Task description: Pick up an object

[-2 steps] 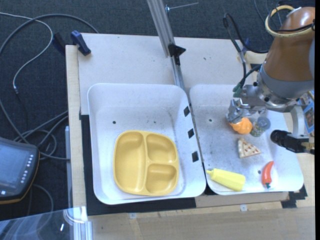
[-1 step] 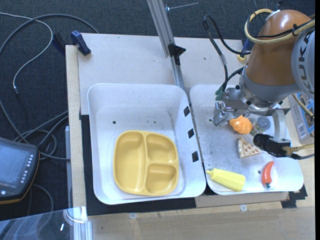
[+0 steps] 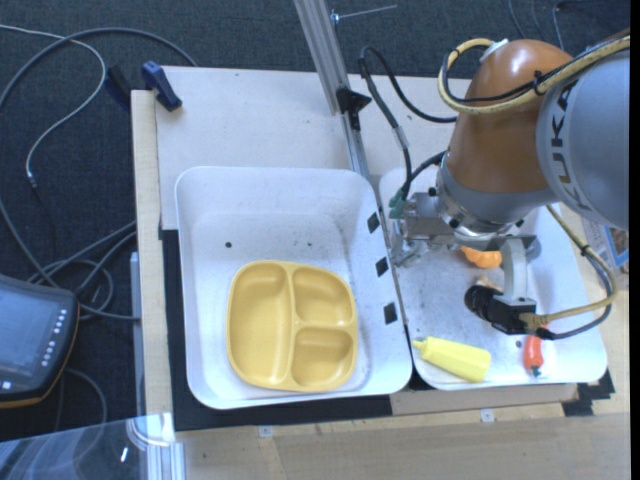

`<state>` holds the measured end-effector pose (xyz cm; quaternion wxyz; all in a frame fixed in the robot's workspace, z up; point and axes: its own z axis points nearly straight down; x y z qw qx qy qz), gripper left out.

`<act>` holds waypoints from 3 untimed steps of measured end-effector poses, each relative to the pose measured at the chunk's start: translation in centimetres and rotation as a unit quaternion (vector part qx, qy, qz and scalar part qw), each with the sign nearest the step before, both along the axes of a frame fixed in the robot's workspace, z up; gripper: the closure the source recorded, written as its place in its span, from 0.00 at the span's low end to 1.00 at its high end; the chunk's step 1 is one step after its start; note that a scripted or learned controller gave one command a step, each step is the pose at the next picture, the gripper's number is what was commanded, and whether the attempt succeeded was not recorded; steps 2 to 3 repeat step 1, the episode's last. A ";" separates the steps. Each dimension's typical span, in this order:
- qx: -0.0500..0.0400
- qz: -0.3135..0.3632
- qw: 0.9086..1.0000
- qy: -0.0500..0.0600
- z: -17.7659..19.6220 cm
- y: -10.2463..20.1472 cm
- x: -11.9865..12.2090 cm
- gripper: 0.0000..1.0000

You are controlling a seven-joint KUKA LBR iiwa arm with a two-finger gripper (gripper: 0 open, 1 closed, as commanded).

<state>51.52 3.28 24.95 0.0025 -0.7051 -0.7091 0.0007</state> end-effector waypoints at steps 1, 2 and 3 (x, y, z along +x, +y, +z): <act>0.000 0.001 1.000 -0.002 0.4 5.9 -0.8 1.00; 0.000 0.001 1.000 -0.002 0.4 5.9 -0.8 1.00; 0.000 0.001 1.000 -0.002 0.4 5.9 -0.8 1.00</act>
